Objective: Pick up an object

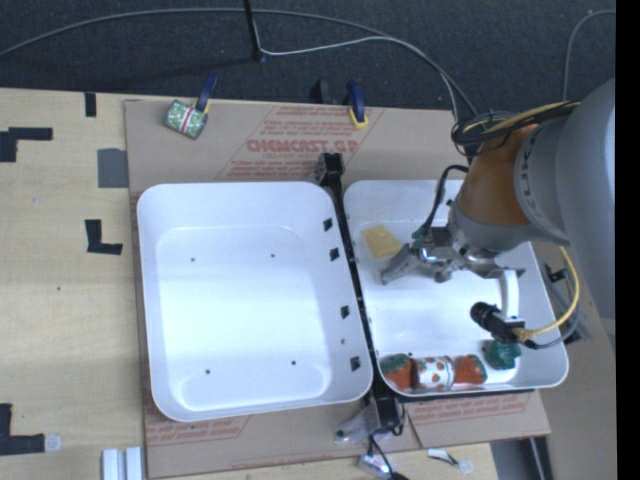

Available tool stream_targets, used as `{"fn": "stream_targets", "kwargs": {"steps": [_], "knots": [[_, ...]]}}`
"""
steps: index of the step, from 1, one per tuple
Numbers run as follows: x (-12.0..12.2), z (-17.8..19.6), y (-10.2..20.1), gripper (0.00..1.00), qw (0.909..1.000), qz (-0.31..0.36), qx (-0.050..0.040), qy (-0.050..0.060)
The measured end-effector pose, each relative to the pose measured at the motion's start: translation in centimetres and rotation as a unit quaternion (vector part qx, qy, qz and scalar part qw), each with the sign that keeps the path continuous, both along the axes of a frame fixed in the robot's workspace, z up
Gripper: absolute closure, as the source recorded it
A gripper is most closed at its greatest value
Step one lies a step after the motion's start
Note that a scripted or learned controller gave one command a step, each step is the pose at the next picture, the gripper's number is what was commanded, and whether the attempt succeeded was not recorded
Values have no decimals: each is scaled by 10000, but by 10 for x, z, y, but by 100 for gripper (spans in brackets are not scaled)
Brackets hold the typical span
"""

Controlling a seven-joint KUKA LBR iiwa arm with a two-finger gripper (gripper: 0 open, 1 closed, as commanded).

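While the arm reaches in from the right, its gripper [397, 266] hangs over the right bin [455, 193] with fingers spread and nothing between them.
A pale yellow piece [379, 240] lies just above the fingertips at the bin's upper left, close but apart. Along the bin's near wall sit a red-and-green object [399, 370], a red-and-white can [434, 372], an orange piece [470, 370] and a teal item [500, 354]. The left bin [240, 203] adjoins it.

left bin [160, 298]: on cardboard sheet [290, 143], touching right bin's edge
small green box [186, 118]: cardboard's far left corner
blue clamp [355, 103]: cardboard's far edge, yellow tip
black cable [330, 38]: across dark floor behind bench
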State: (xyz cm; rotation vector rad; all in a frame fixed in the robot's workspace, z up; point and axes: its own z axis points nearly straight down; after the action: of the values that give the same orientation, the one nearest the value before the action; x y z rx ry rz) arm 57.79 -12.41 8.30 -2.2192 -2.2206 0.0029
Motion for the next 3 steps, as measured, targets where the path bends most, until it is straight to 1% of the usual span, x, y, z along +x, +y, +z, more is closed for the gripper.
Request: {"fn": "stream_targets", "kwargs": {"steps": [1,2,3], "knots": [[-4,109,19,0,10000,7,-3,-55],[6,-1,11,0,10000,-1,-1,14],[-11,3,-22,0,9996,-288,-2,-25]]}}
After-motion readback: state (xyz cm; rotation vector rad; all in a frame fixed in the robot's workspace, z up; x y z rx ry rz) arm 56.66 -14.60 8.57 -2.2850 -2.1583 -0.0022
